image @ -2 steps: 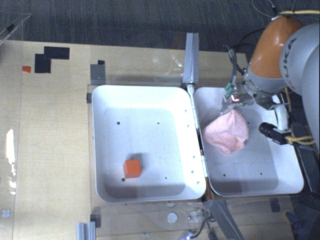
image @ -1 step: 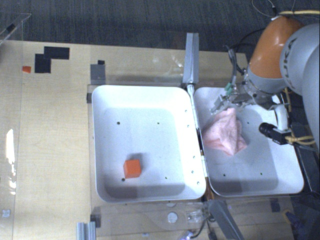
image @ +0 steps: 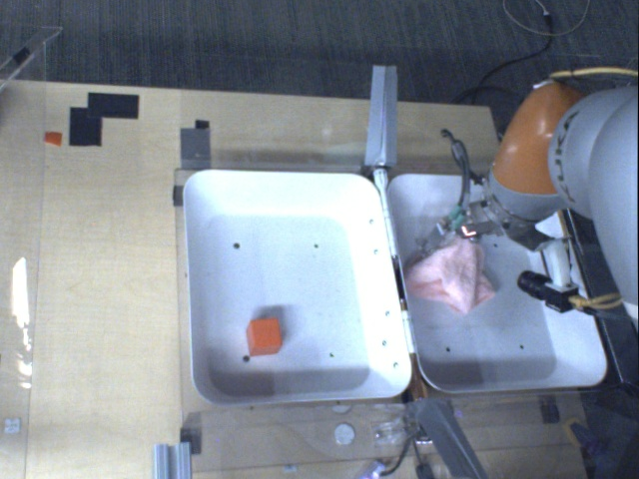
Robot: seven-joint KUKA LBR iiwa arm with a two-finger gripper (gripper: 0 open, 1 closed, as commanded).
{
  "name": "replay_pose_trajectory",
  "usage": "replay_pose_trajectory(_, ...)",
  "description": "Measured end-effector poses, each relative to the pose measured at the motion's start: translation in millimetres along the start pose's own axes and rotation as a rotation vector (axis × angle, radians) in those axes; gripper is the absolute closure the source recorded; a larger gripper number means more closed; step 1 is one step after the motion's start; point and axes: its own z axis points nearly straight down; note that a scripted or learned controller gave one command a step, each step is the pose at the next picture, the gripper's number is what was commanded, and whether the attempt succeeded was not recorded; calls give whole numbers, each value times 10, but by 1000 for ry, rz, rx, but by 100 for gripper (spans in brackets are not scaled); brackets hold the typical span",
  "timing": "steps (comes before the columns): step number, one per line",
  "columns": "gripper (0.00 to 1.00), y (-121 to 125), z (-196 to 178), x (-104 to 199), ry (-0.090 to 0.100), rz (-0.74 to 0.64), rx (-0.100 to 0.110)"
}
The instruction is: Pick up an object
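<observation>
The gripper (image: 461, 230) sits at the pink cloth's (image: 451, 274) twelve o'clock edge, finger state unreadable; it should gather a thick fold before lifting straight up.

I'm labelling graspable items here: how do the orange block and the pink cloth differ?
The orange block is small, rigid and boxy; the pink cloth is larger, soft and crumpled. The block lies in the left bin, far from the gripper; the cloth lies in the right bin, beside it.
</observation>
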Motion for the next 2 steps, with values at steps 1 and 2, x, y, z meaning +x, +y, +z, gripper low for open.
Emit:
replay_pose_trajectory(1,0,-500,47,116,-3,-150,-8)
replay_pose_trajectory(2,0,-77,56,109,-1,-93,-6)
